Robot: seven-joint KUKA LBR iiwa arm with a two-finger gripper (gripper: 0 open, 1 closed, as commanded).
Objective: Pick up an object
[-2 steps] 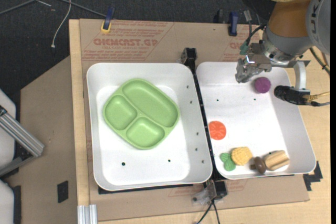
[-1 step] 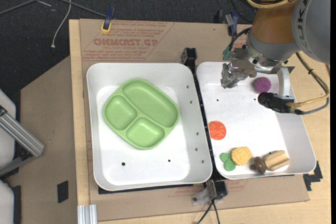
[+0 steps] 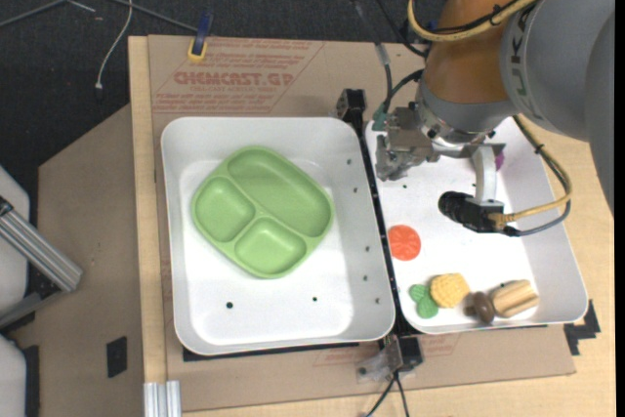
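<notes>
Here, seen from above at a slant:
Arm: a grey KUKA arm with an orange band reaches in over the right white bin (image 3: 547, 181).
Hand (image 3: 400, 161): it hangs low at the far left part of that bin, close to the wall shared with the left bin (image 3: 186, 210); whether it is open or closed cannot be told, and nothing is seen held.
Red disc (image 3: 404, 242): a small flat round piece, just in front of the hand, nearest of all. Judged light, stiff and thin; hard to pinch flat, so take it across its edges.
Toy corn (image 3: 449, 289): yellow, beside a green leafy piece (image 3: 423, 300), further in front of the hand. Likely light moulded plastic, a little slippery; grip across its width.
Wooden-looking cylinder (image 3: 506, 300): brown and tan, lying on its side, in front and well to the hand's side. May roll; grip across the barrel.
Left bin: holds a green three-part tray (image 3: 262, 210), beyond the shared wall from the hand.
</notes>
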